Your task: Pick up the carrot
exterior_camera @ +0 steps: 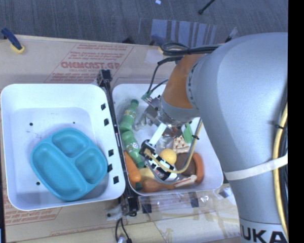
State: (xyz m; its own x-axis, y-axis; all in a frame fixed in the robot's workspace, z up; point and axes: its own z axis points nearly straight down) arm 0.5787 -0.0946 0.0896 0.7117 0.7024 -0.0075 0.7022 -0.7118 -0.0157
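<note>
The carrot (132, 169) is a short orange piece lying against the left wall of the right bin (211, 158), near its front corner. My gripper (159, 133) hangs over the middle of that bin, above and to the right of the carrot and apart from it. The wrist and its fittings hide the tip, and I see nothing held in it.
Around the carrot lie a green bottle (127, 117), a dark green piece (134, 151), a yellow lemon (168, 156), a pizza slice (181, 145) and brown sausage-like pieces (196, 169) along the front. A blue divided plate (68, 162) sits in the left bin (20, 105).
</note>
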